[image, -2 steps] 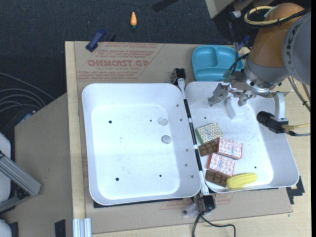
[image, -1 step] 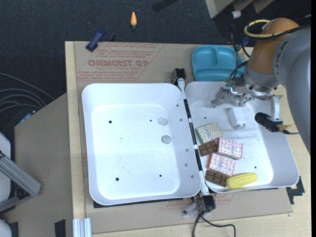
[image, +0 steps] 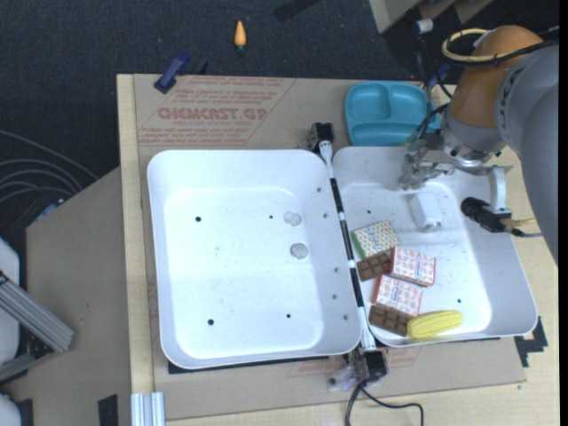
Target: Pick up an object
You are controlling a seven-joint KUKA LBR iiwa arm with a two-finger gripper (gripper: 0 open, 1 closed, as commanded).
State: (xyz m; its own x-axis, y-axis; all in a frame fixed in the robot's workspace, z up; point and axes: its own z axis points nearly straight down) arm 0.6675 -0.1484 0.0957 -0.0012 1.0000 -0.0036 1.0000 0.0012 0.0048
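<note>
Two white bins are sitting side by side on the desk, and I am hanging over the far end of the right bin (image: 506,278), near its back rim. My fingers (image: 424,169) are pointing down there, but from this slant I cannot tell how they are standing, and nothing is showing between them. Everything worth taking is lying toward six o'clock from me, well apart: a cluster of small flat packets (image: 414,265) and chocolate bars (image: 374,264) near the middle divider, and beyond them a yellow corn cob (image: 434,324) by the near rim. The cob's long axis is running roughly from nine to three o'clock, tilted slightly. I judge the packets the nearer choice, with the cob farthest from me.
</note>
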